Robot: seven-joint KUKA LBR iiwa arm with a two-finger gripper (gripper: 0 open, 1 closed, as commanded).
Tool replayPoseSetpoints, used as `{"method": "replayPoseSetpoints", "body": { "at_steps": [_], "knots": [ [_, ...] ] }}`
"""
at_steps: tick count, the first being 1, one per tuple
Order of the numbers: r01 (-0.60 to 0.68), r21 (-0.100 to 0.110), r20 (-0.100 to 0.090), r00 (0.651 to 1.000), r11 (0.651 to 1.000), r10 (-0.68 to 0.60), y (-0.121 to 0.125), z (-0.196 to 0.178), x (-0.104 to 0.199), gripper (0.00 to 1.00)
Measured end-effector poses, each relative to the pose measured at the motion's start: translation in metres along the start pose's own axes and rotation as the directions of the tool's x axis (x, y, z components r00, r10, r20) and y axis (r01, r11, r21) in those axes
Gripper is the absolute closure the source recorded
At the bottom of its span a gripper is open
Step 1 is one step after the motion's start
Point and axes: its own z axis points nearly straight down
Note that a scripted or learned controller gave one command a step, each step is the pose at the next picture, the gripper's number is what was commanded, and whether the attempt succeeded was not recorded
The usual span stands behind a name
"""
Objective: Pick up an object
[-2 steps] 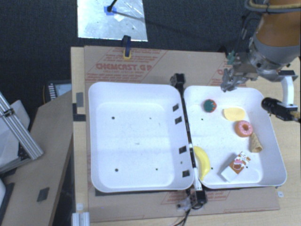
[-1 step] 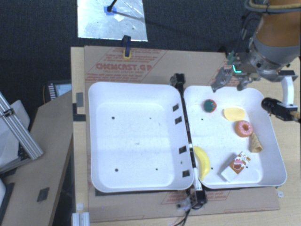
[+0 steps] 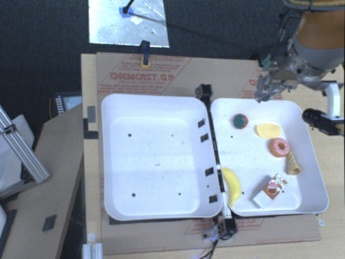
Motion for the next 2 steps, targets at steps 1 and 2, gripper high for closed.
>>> {"method": "replayPoseSetpoints", "body": {
  "at_steps": [1,2],
  "knots": [
    [0.001,0.001,0.000,1.000,1.000,-0.001,0.000,0.000,0.000,0.00],
    [0.006,-0.003,0.001,1.000,1.000,-0.006,0.001,-0.011,0.000,1.00]
  ]
}}
